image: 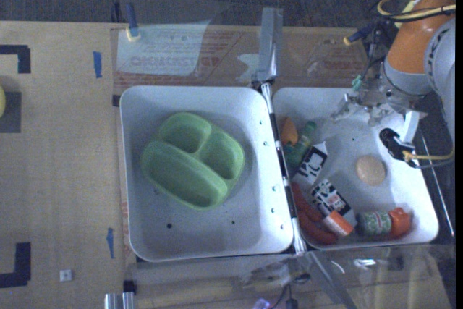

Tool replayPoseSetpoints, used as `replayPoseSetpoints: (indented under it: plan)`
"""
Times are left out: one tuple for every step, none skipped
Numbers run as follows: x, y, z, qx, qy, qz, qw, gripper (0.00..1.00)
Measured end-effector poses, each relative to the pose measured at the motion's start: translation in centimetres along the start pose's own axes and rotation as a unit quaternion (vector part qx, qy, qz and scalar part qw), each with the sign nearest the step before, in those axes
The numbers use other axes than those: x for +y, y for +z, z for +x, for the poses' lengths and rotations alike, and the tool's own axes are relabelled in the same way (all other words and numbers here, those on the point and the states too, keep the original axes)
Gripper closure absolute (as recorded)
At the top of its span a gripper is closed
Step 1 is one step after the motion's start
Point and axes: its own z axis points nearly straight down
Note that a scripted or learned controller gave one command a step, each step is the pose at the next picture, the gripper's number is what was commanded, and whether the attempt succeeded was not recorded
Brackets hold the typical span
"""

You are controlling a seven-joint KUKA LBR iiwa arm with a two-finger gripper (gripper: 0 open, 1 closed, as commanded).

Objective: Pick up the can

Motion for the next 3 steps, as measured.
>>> replayPoseSetpoints:
  plan:
    - [-0.01, 0.01, 0.0, 0.0, 0.0, 0.0, 1.0, 0.0]
    - [-0.01, 0.01, -0.01, 0.0, 0.0, 0.0, 1.0, 0.0]
    - [-0.01, 0.01, -0.01, 0.0, 0.0, 0.0, 1.0, 0.0]
